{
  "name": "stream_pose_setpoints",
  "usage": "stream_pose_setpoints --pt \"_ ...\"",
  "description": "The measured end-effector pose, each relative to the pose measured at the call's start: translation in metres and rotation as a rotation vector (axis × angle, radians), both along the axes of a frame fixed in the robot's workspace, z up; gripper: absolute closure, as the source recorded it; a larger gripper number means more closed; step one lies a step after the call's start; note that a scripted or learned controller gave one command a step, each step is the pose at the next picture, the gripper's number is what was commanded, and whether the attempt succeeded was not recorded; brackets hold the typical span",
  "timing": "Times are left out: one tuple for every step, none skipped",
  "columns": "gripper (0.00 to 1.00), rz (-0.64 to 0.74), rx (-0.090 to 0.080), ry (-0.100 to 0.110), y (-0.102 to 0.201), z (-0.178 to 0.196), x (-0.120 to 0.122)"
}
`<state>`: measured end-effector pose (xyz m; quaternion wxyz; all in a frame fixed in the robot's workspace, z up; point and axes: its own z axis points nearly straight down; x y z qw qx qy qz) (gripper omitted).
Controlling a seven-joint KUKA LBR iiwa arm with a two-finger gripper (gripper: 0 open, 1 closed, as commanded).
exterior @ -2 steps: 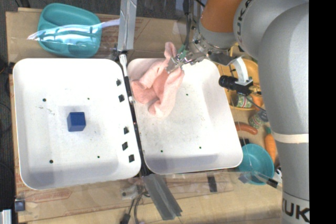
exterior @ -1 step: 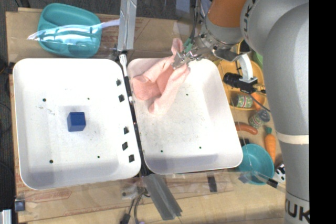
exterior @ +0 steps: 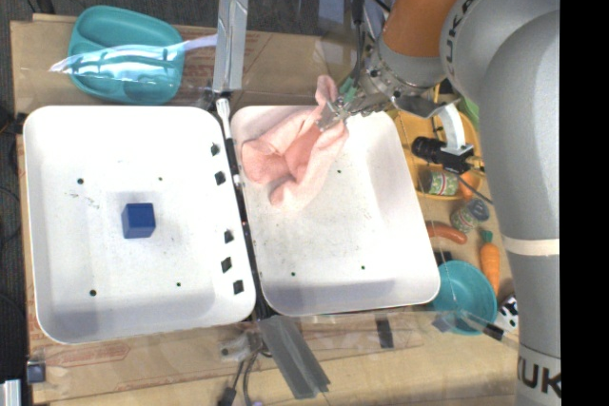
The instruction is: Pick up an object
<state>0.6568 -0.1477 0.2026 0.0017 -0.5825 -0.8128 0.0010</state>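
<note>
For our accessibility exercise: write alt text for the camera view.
A grey robot arm's gripper pinches a pink cloth, lifting one corner over the right white bin. A small blue cube sits in the left bin.

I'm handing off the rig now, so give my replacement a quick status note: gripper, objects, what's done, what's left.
Gripper: over the far edge of the right bin, jaws shut on a corner of the pink cloth.
Pink cloth: pinched corner raised, the rest lying in the right bin's far-left part.
Blue cube: sitting untouched in the left bin.
Done: cloth grasped.
Left: lift the cloth fully clear of the bin; the grip is only on a corner, so it may slip.
</note>
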Motion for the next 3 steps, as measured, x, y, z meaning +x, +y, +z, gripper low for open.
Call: stream_pose_setpoints --pt "1.0 0.012 0.0 0.0 0.03 -0.004 0.0" --pt "1.0 0.015 0.0 0.0 0.03 0.007 0.0" --pt "1.0 0.018 -0.001 0.0 0.03 0.016 0.001"
